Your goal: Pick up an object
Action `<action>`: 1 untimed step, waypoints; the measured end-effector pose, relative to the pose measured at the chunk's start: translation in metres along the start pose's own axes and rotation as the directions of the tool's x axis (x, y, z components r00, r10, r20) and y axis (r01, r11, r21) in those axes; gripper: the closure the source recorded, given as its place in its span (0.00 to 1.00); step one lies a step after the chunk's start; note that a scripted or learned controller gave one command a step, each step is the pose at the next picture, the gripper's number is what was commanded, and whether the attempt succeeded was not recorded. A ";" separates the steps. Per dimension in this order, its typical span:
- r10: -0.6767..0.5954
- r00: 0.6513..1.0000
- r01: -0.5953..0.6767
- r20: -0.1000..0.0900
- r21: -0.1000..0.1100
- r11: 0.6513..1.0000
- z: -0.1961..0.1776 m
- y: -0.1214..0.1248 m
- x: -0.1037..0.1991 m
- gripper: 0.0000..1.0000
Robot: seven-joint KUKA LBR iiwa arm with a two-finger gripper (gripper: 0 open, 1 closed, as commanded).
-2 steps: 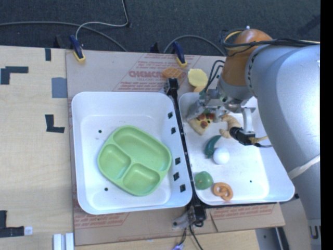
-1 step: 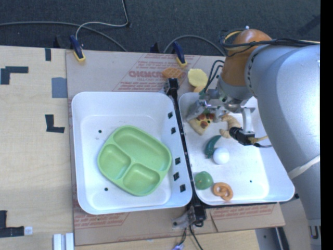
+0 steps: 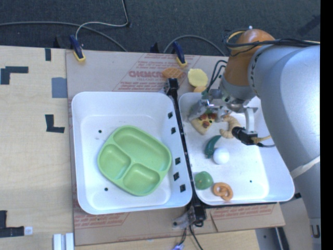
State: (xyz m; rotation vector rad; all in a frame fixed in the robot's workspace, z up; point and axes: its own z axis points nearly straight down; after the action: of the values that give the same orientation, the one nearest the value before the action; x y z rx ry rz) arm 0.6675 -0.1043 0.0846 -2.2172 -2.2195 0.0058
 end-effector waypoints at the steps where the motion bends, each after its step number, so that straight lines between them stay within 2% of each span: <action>1: 0.000 1.000 0.000 0.002 -0.006 1.000 -0.001 -0.066 0.006 0.00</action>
State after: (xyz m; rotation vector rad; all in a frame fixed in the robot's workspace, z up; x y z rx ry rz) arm 0.6013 -0.0983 0.0859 -2.2215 -2.2230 0.0012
